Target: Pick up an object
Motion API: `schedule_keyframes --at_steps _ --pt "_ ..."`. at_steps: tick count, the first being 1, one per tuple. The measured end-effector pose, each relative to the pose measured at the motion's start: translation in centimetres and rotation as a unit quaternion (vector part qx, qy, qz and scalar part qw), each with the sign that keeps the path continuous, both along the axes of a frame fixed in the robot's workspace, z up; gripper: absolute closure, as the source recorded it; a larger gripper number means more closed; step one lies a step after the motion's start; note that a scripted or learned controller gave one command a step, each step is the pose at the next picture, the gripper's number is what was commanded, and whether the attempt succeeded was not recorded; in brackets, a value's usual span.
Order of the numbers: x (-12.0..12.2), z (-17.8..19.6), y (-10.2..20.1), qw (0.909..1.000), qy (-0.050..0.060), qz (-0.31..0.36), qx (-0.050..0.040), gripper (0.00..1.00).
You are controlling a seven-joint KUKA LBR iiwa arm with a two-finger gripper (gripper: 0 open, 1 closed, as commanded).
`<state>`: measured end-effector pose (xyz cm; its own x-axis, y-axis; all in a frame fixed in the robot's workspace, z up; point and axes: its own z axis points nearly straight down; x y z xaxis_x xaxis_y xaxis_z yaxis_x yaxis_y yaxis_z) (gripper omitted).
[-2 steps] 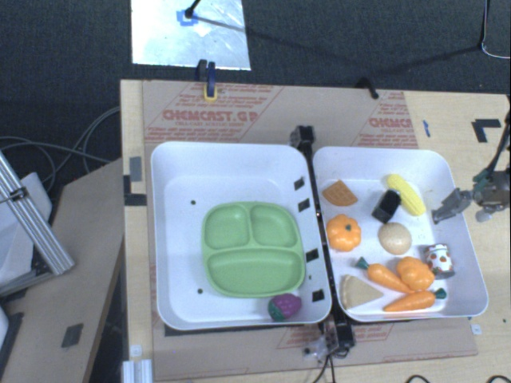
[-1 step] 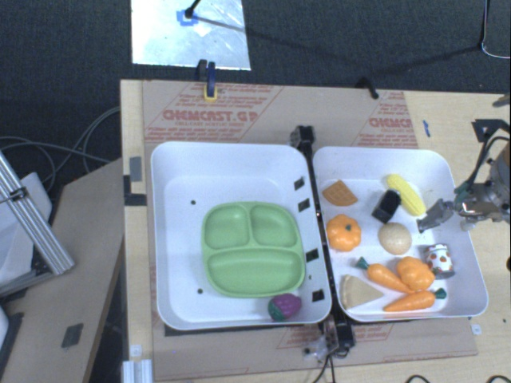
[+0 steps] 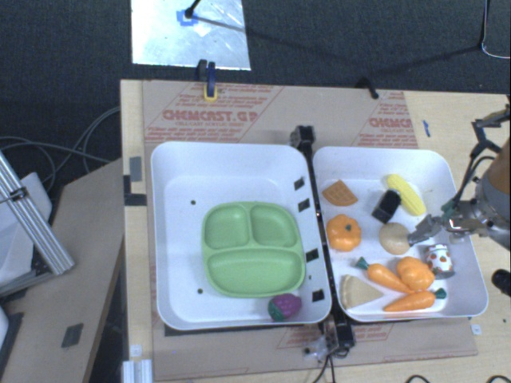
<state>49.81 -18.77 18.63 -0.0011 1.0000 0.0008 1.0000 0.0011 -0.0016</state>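
Left bin: green three-section plate, glossy plastic, centred; purple grape bunch at its 5 o'clock. Right bin: tan waffle at 11 o'clock, orange pumpkin, pale wedge at 7, two carrots, round beige potato, black block, yellow corn at 1, orange pepper. Gripper at 3 o'clock over the bin edge, just beside the potato; can't tell how wide, nothing visibly between the fingers.

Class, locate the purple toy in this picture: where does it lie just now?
The purple toy lies in the left bin, at its near edge, just below the green divided plate and close to the divider between the two bins.
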Motion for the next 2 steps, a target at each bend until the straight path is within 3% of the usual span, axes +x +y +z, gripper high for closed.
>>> schedule_keyframes --at_steps 1,2 --pt "-0.1 -6.3 0.1 1.0000 0.000 0.000 0.0001 0.00" --pt "0.3 -10.3 1.0 1.0000 -0.001 0.005 0.0073 0.00"
